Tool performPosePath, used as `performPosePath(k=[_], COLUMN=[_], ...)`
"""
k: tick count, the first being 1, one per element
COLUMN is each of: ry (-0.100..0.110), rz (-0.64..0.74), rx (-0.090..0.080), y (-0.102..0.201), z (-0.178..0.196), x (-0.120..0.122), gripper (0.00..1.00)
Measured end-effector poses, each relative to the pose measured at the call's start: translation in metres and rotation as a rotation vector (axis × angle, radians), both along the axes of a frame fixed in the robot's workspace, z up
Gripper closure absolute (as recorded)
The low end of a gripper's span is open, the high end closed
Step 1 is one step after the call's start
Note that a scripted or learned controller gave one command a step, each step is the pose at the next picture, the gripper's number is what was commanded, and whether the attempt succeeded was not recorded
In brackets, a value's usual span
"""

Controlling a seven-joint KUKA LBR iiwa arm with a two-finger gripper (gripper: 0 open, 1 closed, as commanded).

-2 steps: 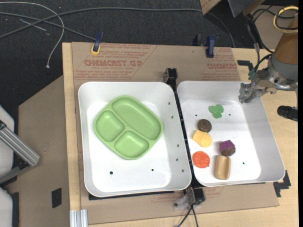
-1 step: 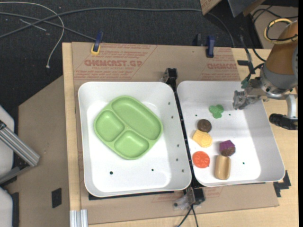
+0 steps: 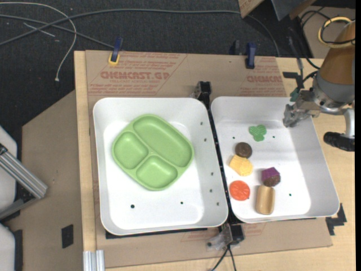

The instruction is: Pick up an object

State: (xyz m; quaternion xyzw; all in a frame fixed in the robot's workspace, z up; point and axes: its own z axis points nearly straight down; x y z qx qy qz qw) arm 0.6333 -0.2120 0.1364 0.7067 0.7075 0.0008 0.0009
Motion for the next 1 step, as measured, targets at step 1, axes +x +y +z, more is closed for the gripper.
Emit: performPosePath(k=[1], ry=[-0.004], rz=[0.000], rx=[-0.002], y=[0.0013], z=[0.0447], x=[0.0036], gripper=[1.00])
